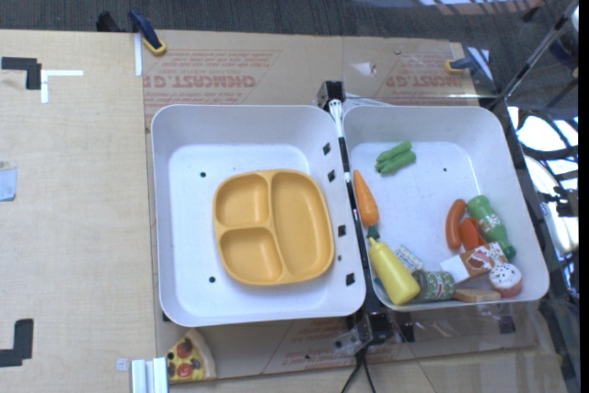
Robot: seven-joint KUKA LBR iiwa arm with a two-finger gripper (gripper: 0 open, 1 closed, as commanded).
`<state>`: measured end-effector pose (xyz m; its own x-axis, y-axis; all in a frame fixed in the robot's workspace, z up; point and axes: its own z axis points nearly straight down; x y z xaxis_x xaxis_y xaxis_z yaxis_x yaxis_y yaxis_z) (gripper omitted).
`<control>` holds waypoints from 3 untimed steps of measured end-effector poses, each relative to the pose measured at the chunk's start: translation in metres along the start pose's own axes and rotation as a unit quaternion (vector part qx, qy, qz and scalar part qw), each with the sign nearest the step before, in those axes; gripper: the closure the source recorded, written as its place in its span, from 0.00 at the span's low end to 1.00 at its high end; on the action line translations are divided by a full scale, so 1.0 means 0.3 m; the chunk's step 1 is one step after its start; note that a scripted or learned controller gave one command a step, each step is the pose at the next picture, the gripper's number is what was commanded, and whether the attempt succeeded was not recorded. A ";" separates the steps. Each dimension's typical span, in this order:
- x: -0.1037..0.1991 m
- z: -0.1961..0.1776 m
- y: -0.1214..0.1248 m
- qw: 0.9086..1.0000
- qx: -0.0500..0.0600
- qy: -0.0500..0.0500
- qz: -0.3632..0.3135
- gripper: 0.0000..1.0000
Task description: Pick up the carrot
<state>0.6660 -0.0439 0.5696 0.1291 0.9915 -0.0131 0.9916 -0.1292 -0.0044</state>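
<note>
the carrot (pixel 365 198) lies against the right bin's (pixel 515 161) left wall (probably awkward for fingers), just above the yellow bottle (pixel 393 273).

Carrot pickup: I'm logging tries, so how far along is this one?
Nothing looks done yet. The carrot lies in the right bin, against its left wall, just above the yellow bottle. Nothing is in hand. All is left: reaching the carrot, gripping and lifting it.
</note>
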 end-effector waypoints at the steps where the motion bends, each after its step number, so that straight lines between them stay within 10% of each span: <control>1: 0.002 -0.026 0.004 1.000 -0.001 -0.001 -0.001 1.00; 2: 0.002 -0.026 0.004 1.000 0.000 -0.001 -0.001 0.00; 3: 0.004 -0.052 0.009 1.000 -0.001 -0.003 -0.002 1.00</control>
<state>0.6688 -0.0429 0.5853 0.1254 0.9919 -0.0182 0.9921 -0.1255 -0.0023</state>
